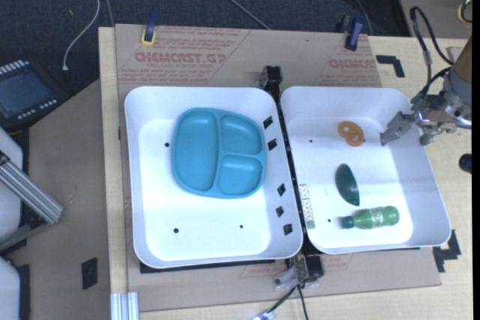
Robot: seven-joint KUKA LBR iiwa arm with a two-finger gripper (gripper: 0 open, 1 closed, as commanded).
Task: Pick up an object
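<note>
Green bottle (371, 219) low, pincer (411, 127) well above

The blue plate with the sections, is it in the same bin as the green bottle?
No. The blue plate lies in the left bin, while the green bottle lies in the right bin.

One fixed camera looks down at a slant from high above the two white bins (142, 183), taking in both.
</note>
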